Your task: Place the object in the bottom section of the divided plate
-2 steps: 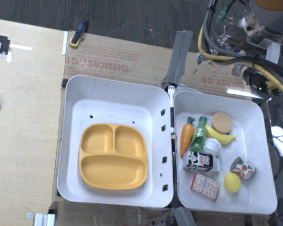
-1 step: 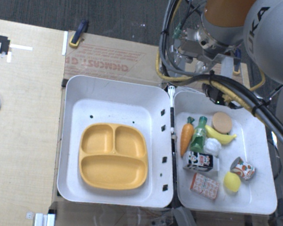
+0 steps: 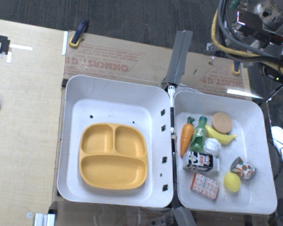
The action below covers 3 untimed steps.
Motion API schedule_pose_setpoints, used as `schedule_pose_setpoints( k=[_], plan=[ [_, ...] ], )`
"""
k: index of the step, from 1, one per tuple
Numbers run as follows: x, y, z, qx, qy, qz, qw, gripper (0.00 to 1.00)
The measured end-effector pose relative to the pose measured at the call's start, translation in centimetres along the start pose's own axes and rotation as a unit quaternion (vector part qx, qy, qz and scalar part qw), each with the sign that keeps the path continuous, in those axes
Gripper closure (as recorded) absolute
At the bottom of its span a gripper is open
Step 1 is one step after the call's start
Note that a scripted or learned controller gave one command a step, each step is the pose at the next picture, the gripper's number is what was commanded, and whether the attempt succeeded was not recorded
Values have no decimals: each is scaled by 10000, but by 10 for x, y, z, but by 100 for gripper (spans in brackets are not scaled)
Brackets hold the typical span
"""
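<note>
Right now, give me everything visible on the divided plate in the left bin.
The divided plate is a yellow-orange rounded rectangle, plastic-looking with a matte finish. Raised ridges split it into three wells: two smaller ones side by side at the top, one wide one across the bottom. All three wells look bare. It lies flat on the floor of the left bin, roughly centred and turned slightly in the frame, clear of the bin's walls. Nothing touches it but the bin floor.
</note>
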<state>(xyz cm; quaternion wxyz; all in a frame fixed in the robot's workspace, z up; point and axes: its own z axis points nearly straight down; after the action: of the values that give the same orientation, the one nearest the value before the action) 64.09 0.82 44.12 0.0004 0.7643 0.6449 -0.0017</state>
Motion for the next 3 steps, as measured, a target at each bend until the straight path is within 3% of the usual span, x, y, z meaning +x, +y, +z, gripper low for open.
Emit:
schedule_pose_setpoints(
  k=[1,2,3],
  plan=[
    [65,7,194,9,-1,-714,9974,0],
    [124,-3,296,8,0,181,9998,0],
    [122,-2,287,10,-9,195,9998,100]
  ],
)
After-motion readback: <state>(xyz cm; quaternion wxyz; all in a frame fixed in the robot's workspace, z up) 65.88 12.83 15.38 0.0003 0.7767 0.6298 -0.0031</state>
